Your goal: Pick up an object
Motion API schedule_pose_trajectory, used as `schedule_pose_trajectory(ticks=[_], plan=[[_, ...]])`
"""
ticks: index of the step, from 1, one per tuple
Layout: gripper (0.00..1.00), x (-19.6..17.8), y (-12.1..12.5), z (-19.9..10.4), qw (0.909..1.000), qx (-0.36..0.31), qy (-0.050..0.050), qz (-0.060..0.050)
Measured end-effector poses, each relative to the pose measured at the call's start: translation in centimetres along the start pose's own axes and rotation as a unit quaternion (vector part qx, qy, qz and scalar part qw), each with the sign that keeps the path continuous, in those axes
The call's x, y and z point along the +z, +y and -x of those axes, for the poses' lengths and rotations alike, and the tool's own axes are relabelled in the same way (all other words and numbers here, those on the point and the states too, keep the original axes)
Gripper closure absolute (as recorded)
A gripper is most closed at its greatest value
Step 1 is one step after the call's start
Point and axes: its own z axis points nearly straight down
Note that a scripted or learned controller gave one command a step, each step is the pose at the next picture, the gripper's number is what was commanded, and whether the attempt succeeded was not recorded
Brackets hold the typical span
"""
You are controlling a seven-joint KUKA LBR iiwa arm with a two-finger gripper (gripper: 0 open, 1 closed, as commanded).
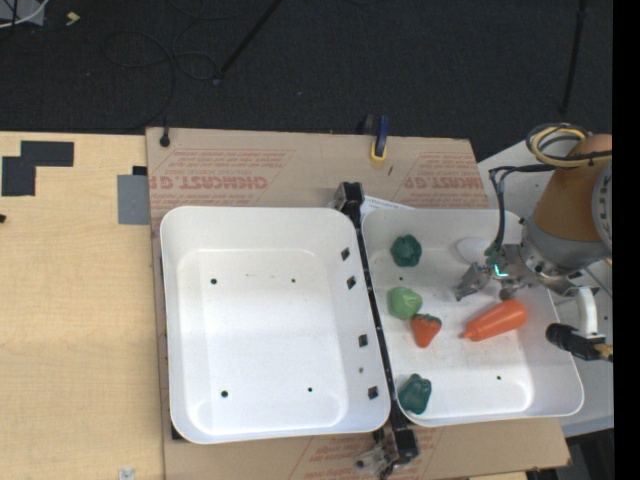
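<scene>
Orange carrot [496, 320], white bins [200, 230]

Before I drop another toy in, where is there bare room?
The left bin floor is bare wall to wall. In the right bin, only the near-right floor past the orange carrot is free; green pieces and the hand crowd the rest.

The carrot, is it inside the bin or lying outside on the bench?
Inside. The carrot lies flat on the floor of the right bin, within its rim, just below the gripper.
</scene>
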Motion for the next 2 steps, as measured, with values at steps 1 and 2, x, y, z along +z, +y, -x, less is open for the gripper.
schedule_pose_trajectory(ticks=[1,2], plan=[[0.0,1.0,4.3,-8.2,1.0,-0.006,0.002,0.002],[0.0,1.1,0.7,-12.8,1.0,-0.004,0.001,-0.002]])
